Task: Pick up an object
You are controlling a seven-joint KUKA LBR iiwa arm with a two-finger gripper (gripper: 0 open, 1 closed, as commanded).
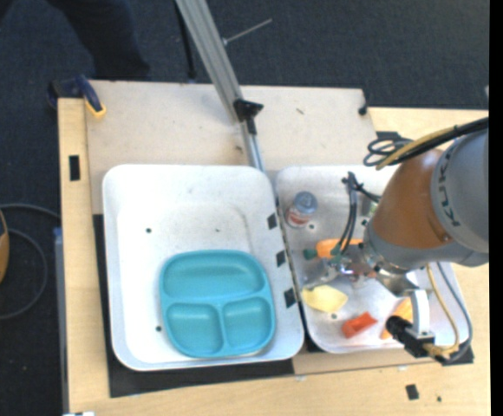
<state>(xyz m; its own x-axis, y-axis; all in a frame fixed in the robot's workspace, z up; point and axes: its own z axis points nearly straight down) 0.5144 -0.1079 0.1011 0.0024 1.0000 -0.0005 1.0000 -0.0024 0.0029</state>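
Two white bins stood side by side on the bench (165, 128), and I counted five small things, all in the right bin (321, 177). Nearest to the camera lay one red piece (359, 324), close to the front wall of that bin. Just behind it, a little to the left, lay one yellow piece (324, 299). There were two orange pieces: the right orange piece (403, 306) was beside the arm (425, 211), partly covered by it, and the left orange piece (327, 249) lay farther back, near the middle of the bin. The left bin (182, 206) held one teal tray (217, 306) with three compartments, one long and two short, in its front part. The gripper (343, 269) was low over the right bin, between the yellow piece and the left orange piece and near to both. The wrist hid it from above, so I could not tell if it was open or closed, and I could not see that it held anything. Farther back, in the left rear corner of the right bin, stood one small bottle (302, 208) with a grey cap and a red label, apart from the gripper. Behind the bins, one grey rail (208, 42) ran at a slant down to the gap between them. At the far left corner of the bench was one blue and yellow clamp (87, 95).
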